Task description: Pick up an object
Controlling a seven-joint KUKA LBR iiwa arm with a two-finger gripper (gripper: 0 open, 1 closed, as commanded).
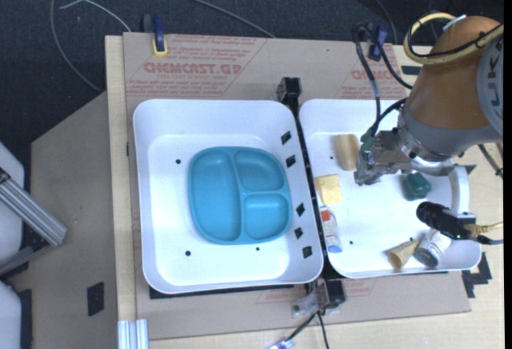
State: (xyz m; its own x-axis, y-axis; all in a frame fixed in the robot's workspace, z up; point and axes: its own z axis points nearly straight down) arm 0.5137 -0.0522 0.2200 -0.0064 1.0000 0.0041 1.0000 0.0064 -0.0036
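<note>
Camera view, looking down on the bench (210, 61), and the arm (453, 87) is in from the right, its orange band over the back of the right bin (376, 221). The gripper (370, 170) hangs low over that bin's white floor, near its middle and a little toward the back. Clenched or released? I cannot tell from this angle, and nothing shows in its grasp.

Closest candidate: a tan block (346, 152), lying just beside the gripper on its left, apart from it as far as I can see. In front of that, by the dividing wall, sits a yellow block (328, 189), near the gripper but clear of it. Further forward along the same wall lies a slim tube (330, 231) with red and blue markings.

On the gripper's other side, a dark green object (416, 184) rests close by; what it is, too small to tell. At the front edge, well apart from the gripper, a tan cone-shaped piece (399, 256) touches a small grey-and-white bottle (430, 250).

Over in the left bin (160, 179), a blue divided plate (238, 194) lies flat in the middle.
</note>
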